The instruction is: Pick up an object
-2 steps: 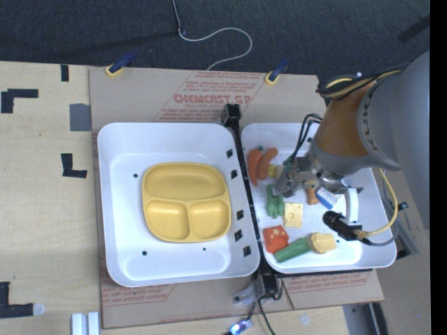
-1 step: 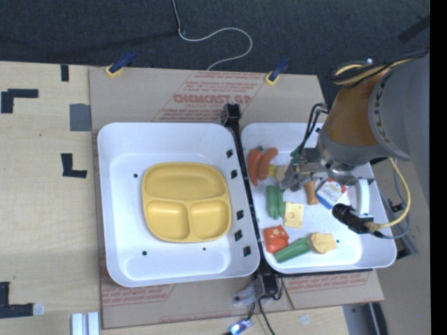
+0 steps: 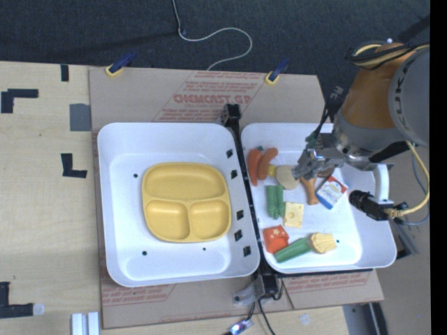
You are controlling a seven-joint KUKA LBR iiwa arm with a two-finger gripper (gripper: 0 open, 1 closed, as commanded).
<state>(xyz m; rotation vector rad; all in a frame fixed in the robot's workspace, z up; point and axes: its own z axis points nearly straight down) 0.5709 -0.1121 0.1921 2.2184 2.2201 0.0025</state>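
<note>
Across the cardboard (image 3: 209, 96) at upper centre we see red printing, too faint to read. At right, our grey-and-orange arm (image 3: 380, 100) slants down-left into the right bin (image 3: 370, 246); the gripper (image 3: 309, 165) hangs over toy food, beside a red-white-blue packet (image 3: 330, 192), grip state unclear. A yellow tray (image 3: 187, 201) fills the left bin (image 3: 115, 187).

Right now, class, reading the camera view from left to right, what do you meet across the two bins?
Yellow divided plate → sausage → cheese wedge → blue-and-red carton → grey arm
</note>
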